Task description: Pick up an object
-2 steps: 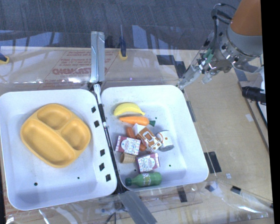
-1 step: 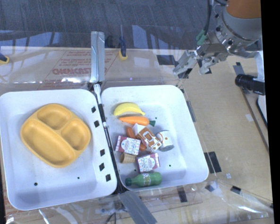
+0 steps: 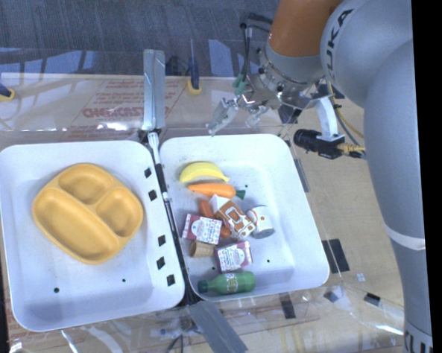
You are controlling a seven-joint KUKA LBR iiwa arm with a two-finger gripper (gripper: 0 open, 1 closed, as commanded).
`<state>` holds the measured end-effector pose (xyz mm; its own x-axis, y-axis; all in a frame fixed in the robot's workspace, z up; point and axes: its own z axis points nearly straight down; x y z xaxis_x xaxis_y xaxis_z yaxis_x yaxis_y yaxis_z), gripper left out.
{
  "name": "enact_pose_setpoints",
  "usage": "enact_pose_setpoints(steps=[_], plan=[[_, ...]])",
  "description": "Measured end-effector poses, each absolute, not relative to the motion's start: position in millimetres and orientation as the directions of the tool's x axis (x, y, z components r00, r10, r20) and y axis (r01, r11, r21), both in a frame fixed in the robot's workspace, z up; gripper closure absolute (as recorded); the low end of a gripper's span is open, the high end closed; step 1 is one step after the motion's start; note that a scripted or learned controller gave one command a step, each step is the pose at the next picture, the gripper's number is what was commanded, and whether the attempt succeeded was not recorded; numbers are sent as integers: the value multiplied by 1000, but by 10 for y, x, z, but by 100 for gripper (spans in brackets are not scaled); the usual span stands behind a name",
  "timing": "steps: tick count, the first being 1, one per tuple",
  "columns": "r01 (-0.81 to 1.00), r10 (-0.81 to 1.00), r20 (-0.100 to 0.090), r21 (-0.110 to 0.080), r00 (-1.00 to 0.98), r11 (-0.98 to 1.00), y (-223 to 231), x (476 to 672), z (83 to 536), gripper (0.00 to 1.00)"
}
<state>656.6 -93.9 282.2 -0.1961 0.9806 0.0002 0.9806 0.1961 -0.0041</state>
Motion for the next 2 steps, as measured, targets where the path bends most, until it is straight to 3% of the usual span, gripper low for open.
enact_pose_setpoints(steps=[1, 2], plan=[[896, 896, 1, -4, -444, 444, -856, 6565, 1913, 0], [890, 890, 1, -2, -456, 456, -1271, 6411, 916, 0]])
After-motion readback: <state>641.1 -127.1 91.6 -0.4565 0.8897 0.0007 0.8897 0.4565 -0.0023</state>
